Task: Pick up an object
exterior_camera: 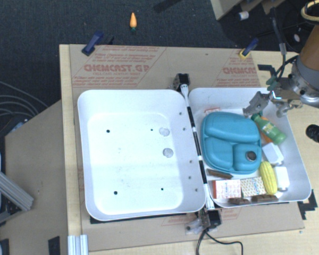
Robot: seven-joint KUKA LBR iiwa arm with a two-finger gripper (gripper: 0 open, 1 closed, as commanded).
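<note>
The right bin (300,166) holds several things. A big blue plastic case (231,142) fills its middle. A green bottle with an orange neck (269,130) lies at the case's upper right. Below that are a white block (273,154) and a yellow corn cob (268,177). A patterned carton (239,187) lies along the front wall. My gripper (267,108) hangs over the bin's back right part, just above the green bottle. Its fingers (253,107) are spread open and nothing is between them.
The left bin (95,116) sits beside the right one, with two small round marks (166,142) on its floor. Clamps (182,81) join the bins at the back and front. Blue clips (92,44) and an orange bit (133,20) lie beyond the board.
</note>
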